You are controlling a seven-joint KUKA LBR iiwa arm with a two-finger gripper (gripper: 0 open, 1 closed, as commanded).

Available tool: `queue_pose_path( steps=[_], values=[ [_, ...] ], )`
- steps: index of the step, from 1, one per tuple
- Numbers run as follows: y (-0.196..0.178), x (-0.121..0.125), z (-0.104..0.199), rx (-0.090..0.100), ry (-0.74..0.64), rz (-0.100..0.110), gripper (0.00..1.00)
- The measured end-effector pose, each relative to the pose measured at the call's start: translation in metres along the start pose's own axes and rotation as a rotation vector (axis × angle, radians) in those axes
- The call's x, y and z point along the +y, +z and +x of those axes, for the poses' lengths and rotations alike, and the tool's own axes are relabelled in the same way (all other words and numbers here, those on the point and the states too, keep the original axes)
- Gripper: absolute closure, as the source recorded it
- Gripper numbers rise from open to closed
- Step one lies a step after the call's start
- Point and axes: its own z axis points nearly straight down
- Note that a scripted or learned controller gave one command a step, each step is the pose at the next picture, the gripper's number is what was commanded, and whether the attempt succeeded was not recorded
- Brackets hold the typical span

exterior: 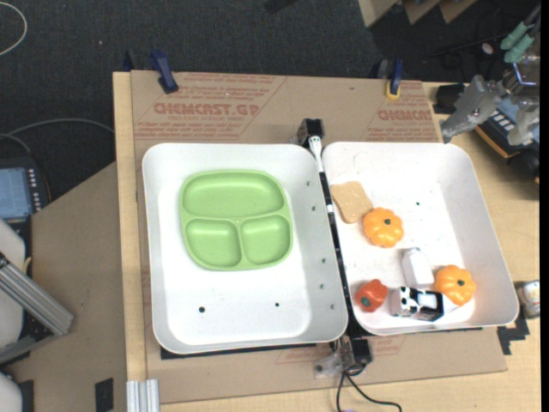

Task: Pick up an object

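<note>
Camera view: left white bin (pixel 171 316) holds a green three-compartment plastic tray (pixel 235 220). Right white bin (pixel 467 204) holds a tan bread slice (pixel 351 201), two orange pumpkins (pixel 383 227) (pixel 454 284), a red tomato-like piece (pixel 371 295), a pale block (pixel 417 269) and a black-and-white cow figure (pixel 419 303). Gripper (pixel 463 110) sits beyond the right bin's far corner; finger state cannot be determined.

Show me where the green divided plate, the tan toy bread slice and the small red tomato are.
green divided plate (pixel 233 220): camera view, on the ridge where its three compartments meet.
tan toy bread slice (pixel 351 201): camera view, middle of its top face.
small red tomato (pixel 371 295): camera view, centre of its red body.
</note>
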Motion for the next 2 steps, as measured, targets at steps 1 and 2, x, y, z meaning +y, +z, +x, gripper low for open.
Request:
queue_pose_path(
  steps=[1,2],
  values=[
    [0.0,0.001,-0.079,-0.002,0.002,-0.003,0.0],
    [-0.011,0.002,-0.074,-0.002,-0.008,-0.008,1.0]
  ],
)
